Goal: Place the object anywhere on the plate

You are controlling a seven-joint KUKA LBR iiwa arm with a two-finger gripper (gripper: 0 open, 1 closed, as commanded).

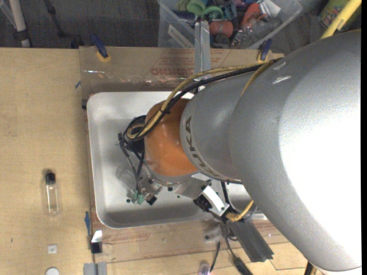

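My grey arm with its orange band (166,148) reaches down into the white bin (103,153) and covers most of the bin's inside. Below the band sit the wrist's black cables (133,133) and a small green connector (137,197). My gripper (129,176) points down toward the bin floor at the left side, seen as a blurred pale shape; the wrist hides most of it. What lies under the arm is hidden from this camera.
A clear vial with a black cap (51,192) lies on the wooden bench left of the bin. A plastic tub of colourful items (229,10) stands at the back. A blue clamp (102,53) and a metal post (202,42) stand behind the bin.
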